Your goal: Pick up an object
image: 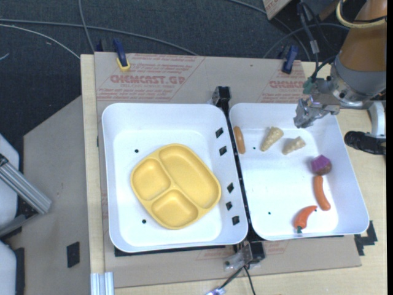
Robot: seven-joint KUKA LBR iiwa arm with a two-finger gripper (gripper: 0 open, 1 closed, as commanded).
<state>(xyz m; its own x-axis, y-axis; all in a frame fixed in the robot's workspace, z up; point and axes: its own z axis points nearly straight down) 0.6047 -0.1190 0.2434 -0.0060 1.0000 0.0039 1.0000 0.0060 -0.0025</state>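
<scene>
Fingers (305, 119): whether apart or together, I cannot tell; nothing is lifted yet, with the pale cone-shaped piece (294, 144) lying just below them.

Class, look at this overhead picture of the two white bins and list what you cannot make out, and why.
- Two-finger gripper, camera view: small and blurred, seen from above; whether it is open or shut cannot be told.
- Grey arm with orange band: cut off by the right and top edges.
- Small purple object in the right white bin: too small to identify.
- Two pale beige lumps: too blurred to name.
</scene>
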